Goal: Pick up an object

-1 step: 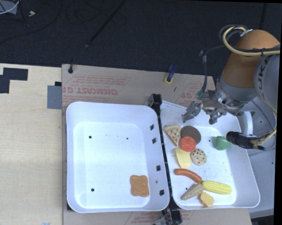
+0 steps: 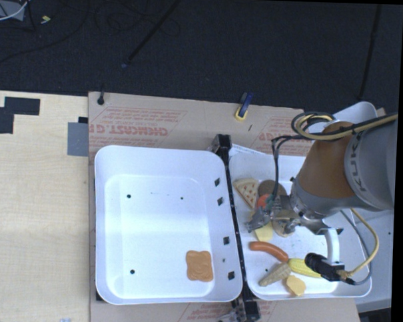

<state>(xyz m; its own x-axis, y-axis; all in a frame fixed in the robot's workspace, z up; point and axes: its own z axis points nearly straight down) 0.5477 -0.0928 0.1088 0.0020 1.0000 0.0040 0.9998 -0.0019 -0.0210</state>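
My gripper (image 2: 269,219) is down in the right bin (image 2: 356,290), among the toy foods near its left side. Its metal fingers sit over a pale yellow piece (image 2: 264,232) and next to a small red-orange piece (image 2: 262,201). A pizza slice (image 2: 247,190) lies just up and left of it. Below it lie a red sausage (image 2: 269,250), a corn cob (image 2: 302,268), a tan wedge (image 2: 272,276) and a yellow chunk (image 2: 295,285). In the left bin (image 2: 121,167) a brown cookie-like piece (image 2: 199,266) rests near the front right corner.
The arm's grey and orange wrist (image 2: 334,173) covers the back right part of the right bin. A black divider (image 2: 229,211) with clips runs between the bins. A black and yellow cable (image 2: 330,268) loops over the right bin's front.
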